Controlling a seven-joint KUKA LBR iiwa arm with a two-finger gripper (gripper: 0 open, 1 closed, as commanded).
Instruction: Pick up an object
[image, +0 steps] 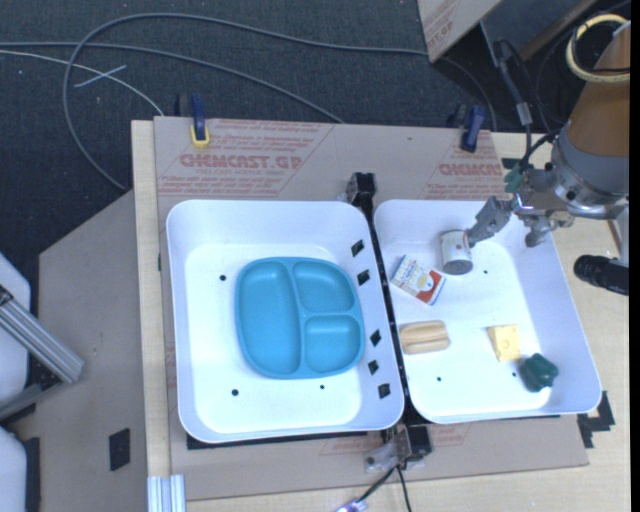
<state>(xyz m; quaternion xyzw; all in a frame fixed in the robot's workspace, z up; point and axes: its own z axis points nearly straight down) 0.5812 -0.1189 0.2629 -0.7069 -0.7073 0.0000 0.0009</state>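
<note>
Green block (538, 372) lying at right bin's (560, 300) 5 o'clock corner, yellow block (505, 341) just beside it at 10 o'clock. Tan roll (424, 337) lying lengthwise 9-to-3. Jaws (458, 256) hovering above bin's upper middle; red-and-white packet (417, 279) nearest, sitting at their 8 o'clock. Jaw opening: cannot tell.

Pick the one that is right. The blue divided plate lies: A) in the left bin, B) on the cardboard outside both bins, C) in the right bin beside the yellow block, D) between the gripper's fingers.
A: the blue divided plate sits flat in the left bin, while the yellow block lies in the right bin.
</note>
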